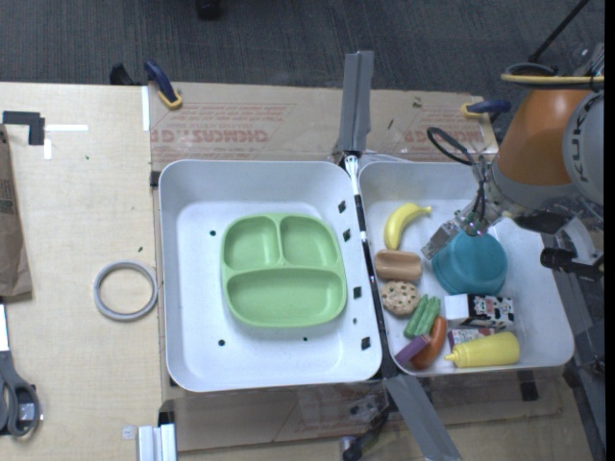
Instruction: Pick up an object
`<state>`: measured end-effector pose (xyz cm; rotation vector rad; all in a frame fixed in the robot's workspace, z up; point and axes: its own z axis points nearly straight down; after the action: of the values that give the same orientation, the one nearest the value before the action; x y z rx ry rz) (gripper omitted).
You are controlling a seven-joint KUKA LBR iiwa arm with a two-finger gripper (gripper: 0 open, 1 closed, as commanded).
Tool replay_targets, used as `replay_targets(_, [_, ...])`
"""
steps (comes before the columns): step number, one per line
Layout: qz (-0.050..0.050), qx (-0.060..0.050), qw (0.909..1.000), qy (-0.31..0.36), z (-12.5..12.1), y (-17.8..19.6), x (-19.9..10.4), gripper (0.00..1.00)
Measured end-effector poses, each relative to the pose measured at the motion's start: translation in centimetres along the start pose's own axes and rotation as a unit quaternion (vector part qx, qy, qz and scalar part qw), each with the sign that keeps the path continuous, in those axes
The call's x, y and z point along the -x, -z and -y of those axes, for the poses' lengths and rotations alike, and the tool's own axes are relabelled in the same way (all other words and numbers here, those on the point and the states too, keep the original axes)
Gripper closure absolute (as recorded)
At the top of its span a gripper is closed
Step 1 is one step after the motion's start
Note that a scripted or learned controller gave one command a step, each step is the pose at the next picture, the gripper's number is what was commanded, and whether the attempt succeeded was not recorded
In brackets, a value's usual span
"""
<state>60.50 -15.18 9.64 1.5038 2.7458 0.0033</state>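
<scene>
Camera view records the gripper (452,236) low inside the right bin (548,353), reaching in from the right under the grey arm (548,137) with its orange band. Its metallic tip sits at the upper left rim of the teal cup (471,262), touching or very nearly touching it; nothing is visibly between the fingers, and whether they are spread or pressed together cannot be told at this angle. The nearest candidate for picking is judged to be the teal cup, lying immediately below and to the right of the tip. It appears as a rounded, smooth-sided vessel with no long axis to align to, so a grasp would likely depend on catching its rim. The banana (404,223) lies just left of the tip, well within reach, curved, with its long axis running from upper right to lower left. Below it, the hot dog (398,264) and cookie (398,299) lie near the bin's left wall. Further down, the yellow squeeze bottle (483,351) lies on its side along the front wall. The left bin (183,286) holds a green divided plate (283,269), well apart from the gripper.
</scene>
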Motion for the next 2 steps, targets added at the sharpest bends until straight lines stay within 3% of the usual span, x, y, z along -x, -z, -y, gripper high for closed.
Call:
replay_targets(1, [0.000, 0.000, 0.9954, -0.096, -1.3, 0.0, -1.0, 0.00])
replay_targets(2, [0.001, 0.001, 0.9994, -0.034, 0.5, 0.1, -2.3, 0.00])
